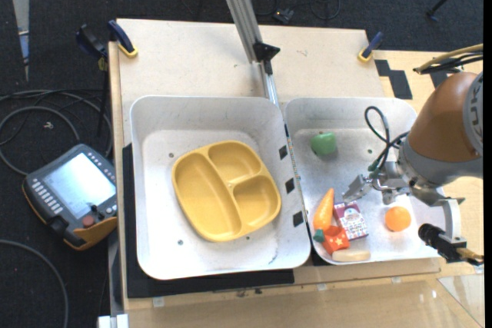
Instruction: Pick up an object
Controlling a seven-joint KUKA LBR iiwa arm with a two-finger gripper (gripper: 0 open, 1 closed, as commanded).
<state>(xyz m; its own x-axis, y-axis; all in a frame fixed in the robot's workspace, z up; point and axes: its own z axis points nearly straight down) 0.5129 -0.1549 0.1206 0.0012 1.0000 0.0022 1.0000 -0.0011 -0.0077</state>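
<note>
Desk [192, 50] with 2 white bins side by side. Left bin [146, 127], centre frame: a yellow divided plate [225, 190]. Right bin [346, 110], lower right: green apple [324, 144], orange carrot [324, 208], red-and-white carton [351, 223], orange ball [397, 219]. The end effector [369, 184] hovers between apple and carton; whether it is released or clenched cannot be told.

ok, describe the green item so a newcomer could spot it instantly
Start at the right-hand white bin, the one the arm reaches into. The green apple-like toy sits alone near its far left corner, apart from the cluster at the near edge. It is the only green thing there; the carrot and ball are orange.
</note>
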